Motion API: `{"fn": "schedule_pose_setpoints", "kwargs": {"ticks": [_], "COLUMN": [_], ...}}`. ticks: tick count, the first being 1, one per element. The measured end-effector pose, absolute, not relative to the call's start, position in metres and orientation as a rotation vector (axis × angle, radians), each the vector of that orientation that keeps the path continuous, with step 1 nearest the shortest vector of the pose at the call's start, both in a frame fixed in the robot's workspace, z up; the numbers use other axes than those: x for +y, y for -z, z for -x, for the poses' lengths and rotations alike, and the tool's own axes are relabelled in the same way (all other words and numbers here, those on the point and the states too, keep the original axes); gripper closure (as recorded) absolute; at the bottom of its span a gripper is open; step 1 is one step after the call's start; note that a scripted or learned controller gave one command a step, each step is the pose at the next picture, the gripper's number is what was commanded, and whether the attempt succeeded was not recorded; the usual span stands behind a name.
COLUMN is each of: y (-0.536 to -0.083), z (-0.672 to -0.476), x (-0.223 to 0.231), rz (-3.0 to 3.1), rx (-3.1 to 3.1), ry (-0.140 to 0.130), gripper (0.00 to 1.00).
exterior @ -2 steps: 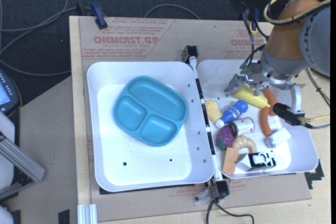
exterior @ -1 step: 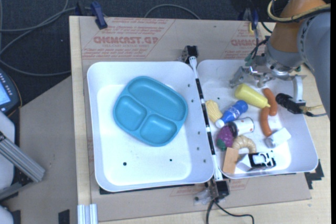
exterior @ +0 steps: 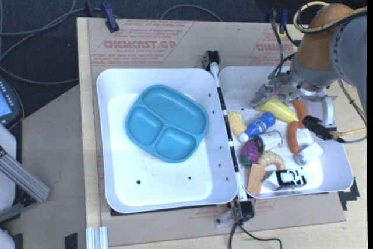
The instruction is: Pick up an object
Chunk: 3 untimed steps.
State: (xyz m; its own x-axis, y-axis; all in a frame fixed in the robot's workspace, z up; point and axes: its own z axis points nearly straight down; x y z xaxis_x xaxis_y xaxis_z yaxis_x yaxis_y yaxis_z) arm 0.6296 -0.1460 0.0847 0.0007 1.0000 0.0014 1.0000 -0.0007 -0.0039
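While our gripper [exterior: 278,92] hangs low in the right bin [exterior: 338,175], right by the yellow banana [exterior: 278,108] and blue bottle [exterior: 260,125], we honestly can't tell its state; blue plate [exterior: 167,122] fills the left bin [exterior: 116,183].

Blue divided plastic plate [exterior: 167,122], centre-left: smooth, slightly glossy. Two shallow white plastic bins [exterior: 116,137]: smooth w/ soft shine. Brown cardboard sheet [exterior: 140,44] under them, upper frame: matt, printed. Orange arm band [exterior: 317,46], upper right: glossy.
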Motion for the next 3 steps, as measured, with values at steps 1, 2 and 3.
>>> {"fn": "schedule_pose_setpoints", "kwargs": {"ticks": [1,2,3], "y": [-0.096,-0.095,-0.084], "z": [-0.632,-0.632,-0.591], "x": [-0.147,-0.147,-0.129], "rz": [2.224,2.224,2.219], "rx": [-2.222,-2.221,-2.216], "ry": [0.002,0.001,-0.004], "gripper": [1.0,0.0,0.0]}}
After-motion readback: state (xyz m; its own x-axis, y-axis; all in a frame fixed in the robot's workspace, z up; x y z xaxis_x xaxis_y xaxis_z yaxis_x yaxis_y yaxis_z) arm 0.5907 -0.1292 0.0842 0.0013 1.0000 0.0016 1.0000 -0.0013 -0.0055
